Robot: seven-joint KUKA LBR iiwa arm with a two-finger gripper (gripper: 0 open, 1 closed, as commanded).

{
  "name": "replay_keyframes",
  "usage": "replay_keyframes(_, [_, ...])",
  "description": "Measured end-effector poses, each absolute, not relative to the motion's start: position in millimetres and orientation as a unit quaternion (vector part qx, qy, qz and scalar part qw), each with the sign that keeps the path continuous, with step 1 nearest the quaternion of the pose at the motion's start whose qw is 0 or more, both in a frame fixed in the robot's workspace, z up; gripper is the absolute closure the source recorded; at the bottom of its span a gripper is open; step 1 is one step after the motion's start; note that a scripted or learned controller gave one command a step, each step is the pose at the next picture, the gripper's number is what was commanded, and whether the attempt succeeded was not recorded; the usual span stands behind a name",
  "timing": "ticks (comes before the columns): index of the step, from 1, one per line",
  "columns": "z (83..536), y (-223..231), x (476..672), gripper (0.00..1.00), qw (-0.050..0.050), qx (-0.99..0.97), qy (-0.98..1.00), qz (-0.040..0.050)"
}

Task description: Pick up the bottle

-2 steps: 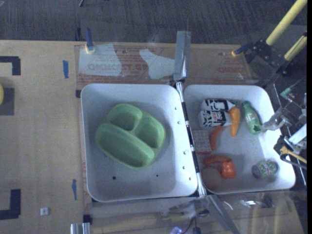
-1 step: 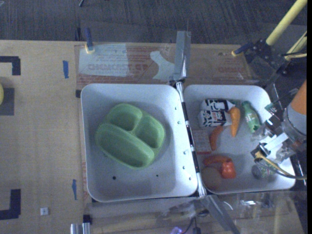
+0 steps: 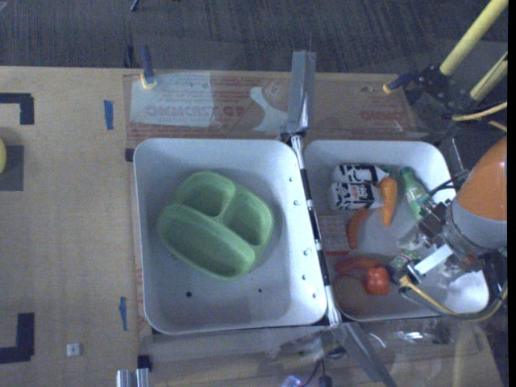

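The bottle [image 3: 413, 192] is not yet lifted. It lies near the right bin's [image 3: 367, 144] right edge. The gripper [image 3: 430, 226] hovers beside it, and I cannot tell how its jaws stand.

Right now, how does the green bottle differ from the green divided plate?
The green bottle lies in the right bin; the green divided plate lies in the left bin. The bottle looks small and narrow; the plate is broad, flat and split into compartments. Both are green.
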State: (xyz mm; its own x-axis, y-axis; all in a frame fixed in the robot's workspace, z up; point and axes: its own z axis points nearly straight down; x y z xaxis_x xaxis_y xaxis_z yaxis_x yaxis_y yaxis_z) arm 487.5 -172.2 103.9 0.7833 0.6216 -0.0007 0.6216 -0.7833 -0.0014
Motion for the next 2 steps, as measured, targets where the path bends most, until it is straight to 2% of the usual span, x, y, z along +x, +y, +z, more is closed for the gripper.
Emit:
replay_keyframes(1, [138, -111, 483.4, 0.00, 0.001, -0.989, -0.147, 0.0016])
replay_keyframes(2, [184, -49, 479.0, 0.00, 0.001, -0.948, -0.319, 0.0011])
